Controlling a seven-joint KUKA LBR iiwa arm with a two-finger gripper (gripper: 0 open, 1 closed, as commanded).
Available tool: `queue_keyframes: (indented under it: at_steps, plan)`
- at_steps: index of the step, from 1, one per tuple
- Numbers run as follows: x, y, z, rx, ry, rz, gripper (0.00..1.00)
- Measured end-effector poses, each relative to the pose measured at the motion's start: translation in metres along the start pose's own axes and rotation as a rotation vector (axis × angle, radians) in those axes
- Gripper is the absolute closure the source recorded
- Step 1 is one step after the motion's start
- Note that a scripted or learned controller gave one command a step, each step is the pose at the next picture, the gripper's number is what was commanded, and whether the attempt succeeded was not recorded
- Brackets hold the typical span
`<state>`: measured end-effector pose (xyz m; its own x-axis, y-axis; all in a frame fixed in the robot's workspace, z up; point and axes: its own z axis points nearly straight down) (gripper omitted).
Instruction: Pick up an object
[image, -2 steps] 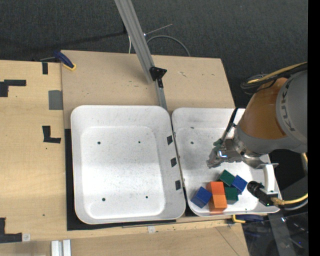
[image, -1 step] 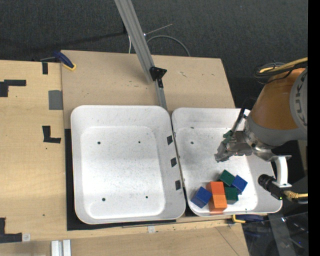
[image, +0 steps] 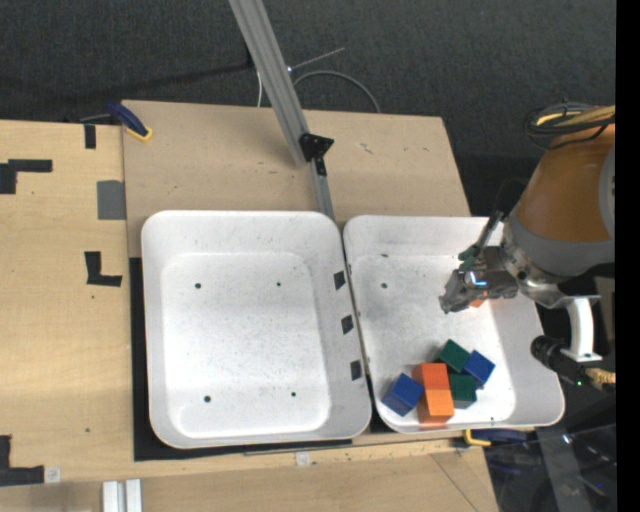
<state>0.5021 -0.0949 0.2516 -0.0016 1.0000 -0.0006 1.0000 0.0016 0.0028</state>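
A cluster of small blocks lies at the front of the right bin: a blue block, an orange block, two green blocks and another blue block. My gripper hangs over the middle right of that bin, behind the cluster and apart from it. A small orange and blue spot shows at the gripper; I cannot tell what it is.
The left bin stands beside the right one, their rims touching. A slanted metal pole crosses the bench behind the bins. The grey and orange arm covers the right bin's far right corner.
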Motion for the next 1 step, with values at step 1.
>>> queue_keyframes:
  at_steps: [1]
  plan:
    - [0.0448,0.0015,0.0077,0.004,0.001,-0.003,1.00]
